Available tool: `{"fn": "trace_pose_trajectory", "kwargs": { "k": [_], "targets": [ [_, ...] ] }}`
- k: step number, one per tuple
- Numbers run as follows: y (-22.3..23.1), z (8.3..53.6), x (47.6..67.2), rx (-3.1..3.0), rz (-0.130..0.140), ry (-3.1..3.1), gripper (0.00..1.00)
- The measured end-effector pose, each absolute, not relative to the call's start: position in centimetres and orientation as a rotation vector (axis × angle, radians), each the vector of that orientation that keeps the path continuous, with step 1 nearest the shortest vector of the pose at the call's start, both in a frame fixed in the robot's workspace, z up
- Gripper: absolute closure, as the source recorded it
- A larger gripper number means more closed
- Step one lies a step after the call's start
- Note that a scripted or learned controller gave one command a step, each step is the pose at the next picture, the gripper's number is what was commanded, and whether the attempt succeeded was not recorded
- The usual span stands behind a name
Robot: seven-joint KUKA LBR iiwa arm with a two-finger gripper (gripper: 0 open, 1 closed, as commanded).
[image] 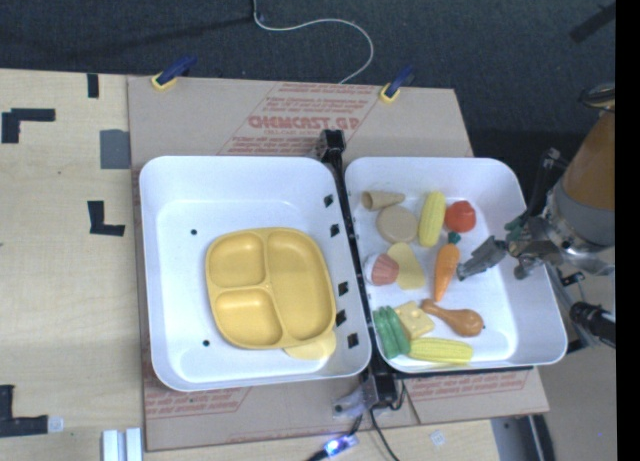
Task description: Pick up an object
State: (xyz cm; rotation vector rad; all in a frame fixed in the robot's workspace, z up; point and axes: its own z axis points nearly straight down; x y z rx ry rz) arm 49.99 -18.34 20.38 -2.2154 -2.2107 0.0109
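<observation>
The right bin (535, 324) holds several toy foods: a corn cob (432, 217), a red tomato (460, 216), an orange carrot (445, 267), a tan disc (397, 224), a brown drumstick (457, 320), a green vegetable (388, 331) and a second yellow cob (440, 351). My gripper (500, 261) hangs over the right side of this bin, just right of the carrot. Its fingers (478, 258) are spread and open, with nothing between them.
The left bin (160, 249) holds a yellow divided plate (270, 284) with a pale yellow piece (310, 350) tucked under its near edge. A black divider (345, 239) joins the two bins. A white cable (320, 24) lies on the dark floor behind the bench.
</observation>
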Motion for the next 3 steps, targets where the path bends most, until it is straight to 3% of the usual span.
{"fn": "trace_pose_trajectory", "kwargs": {
  "k": [1, 3],
  "targets": [
    [-18.3, 20.9, 50.3, -2.219, 0.002, -2.221, 0.00],
    [-17.2, 9.2, 48.6, -2.218, 0.004, -2.217, 0.00]
  ]
}}
